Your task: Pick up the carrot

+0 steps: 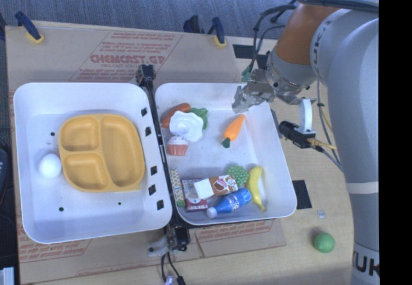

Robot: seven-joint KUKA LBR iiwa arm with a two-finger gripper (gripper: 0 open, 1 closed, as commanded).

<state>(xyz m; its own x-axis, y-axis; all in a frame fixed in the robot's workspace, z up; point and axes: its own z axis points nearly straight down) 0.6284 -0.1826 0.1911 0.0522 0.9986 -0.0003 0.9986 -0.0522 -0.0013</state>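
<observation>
Carrot (234, 129): lies loose in right bin (273, 148), tilted, fully visible.
Gripper (248, 98): above carrot's upper end; opening hard to make out, cannot tell.

The worktop (58, 42) is covered with brown cardboard printed in red lettering; two shallow white bins sit on it side by side, touching along their inner edges; the left bin (26, 213) lies toward the left edge, the right bin (283, 197) just beside it; blue clamps (29, 27) grip the cardboard at the far edge, one at the far left and a pair (206, 26) near the middle; a small green ball (324, 242) rests on the bare worktop at the near right, well apart from the bins; black tape patches (301, 193) lie right of the right bin.
</observation>
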